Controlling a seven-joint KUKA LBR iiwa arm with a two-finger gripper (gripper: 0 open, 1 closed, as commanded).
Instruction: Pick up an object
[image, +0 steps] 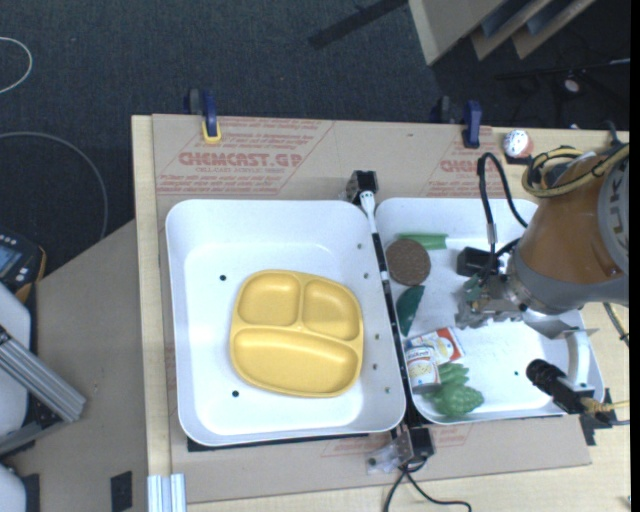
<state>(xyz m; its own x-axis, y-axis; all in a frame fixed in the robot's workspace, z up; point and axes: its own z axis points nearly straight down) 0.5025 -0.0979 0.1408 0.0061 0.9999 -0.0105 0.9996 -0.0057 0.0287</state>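
The yellow moulded-plastic divided tray (297, 332) fills the left white bin (190, 300): light, stiff, best pinched at its rim. In the right bin (500, 395) the claw (484, 305) hovers; its state I cannot tell. Nearby lies a small printed packet (428, 356), crinkly and light.

light: bright, even, from overhead
glare: white bins (190, 300) nearly washed out
shadows: soft, faint
focus: slightly soft throughout

You've got 2 white bins: left bin (190, 300), centre-left of frame, and right bin (520, 395), centre-right. Left bin: 1 yellow tray (297, 332). Right bin: 1 brown disc (408, 260), 1 packet (428, 356), approx. 3 green items (455, 392), exact no. unclear. 2 blue clamps (209, 112) along top edge.
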